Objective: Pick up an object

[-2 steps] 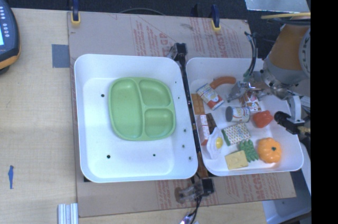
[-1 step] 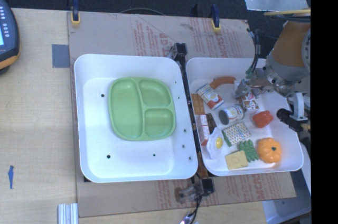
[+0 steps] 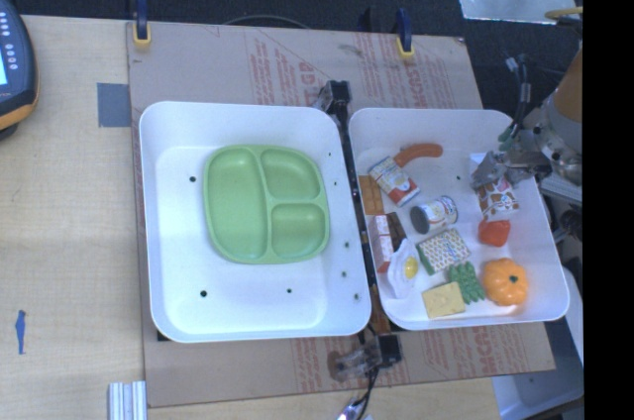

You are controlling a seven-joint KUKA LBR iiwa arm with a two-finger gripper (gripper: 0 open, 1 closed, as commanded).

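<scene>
One sausage (image 3: pixel 419 153) lies lengthwise left-to-right in the right bin (image 3: pixel 551 255); claw (image 3: pixel 492 172) grip state unclear.

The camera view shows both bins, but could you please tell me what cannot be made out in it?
- Claw: open or shut unclear; small and blurred over the right bin.
- Arm: cut off by the view's right edge.
- Small box under the claw: its label is too small to read.
</scene>
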